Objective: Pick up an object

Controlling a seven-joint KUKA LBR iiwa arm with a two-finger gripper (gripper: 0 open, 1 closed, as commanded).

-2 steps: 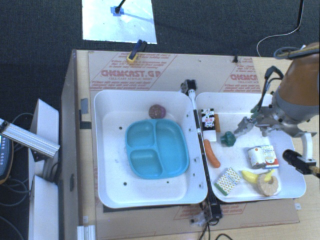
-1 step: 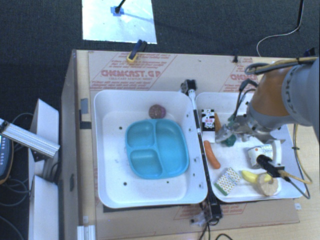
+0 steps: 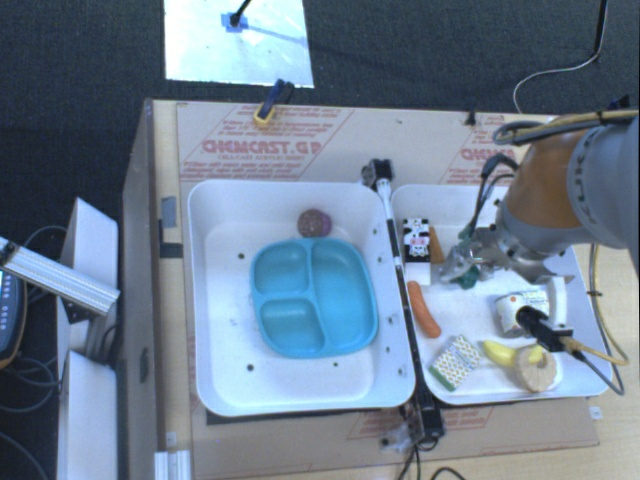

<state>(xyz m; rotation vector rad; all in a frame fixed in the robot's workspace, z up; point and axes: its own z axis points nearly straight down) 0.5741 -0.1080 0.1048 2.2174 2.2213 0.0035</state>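
Gripper [image 3: 462,268] hung low in the right bin [image 3: 470,200], near its left wall; finger spread could not be told from above. Likely targets lay close: carrot [image 3: 424,308] just below-left, black-and-white carton [image 3: 416,240] beside it. Banana [image 3: 508,352], checkered packet [image 3: 453,362] and white cup [image 3: 516,311] sat further toward the front. Blue divided tray [image 3: 312,296] and a purple ball [image 3: 314,223] occupied the left bin [image 3: 225,298], apart from the arm.

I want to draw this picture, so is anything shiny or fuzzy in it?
In the camera view, the pale sheet on the dark floor has a bright sheen; the white bins look evenly lit with only soft shadows; the blue tray is fairly sharp; the gripper and the small things near it look a bit soft and hard to make out.
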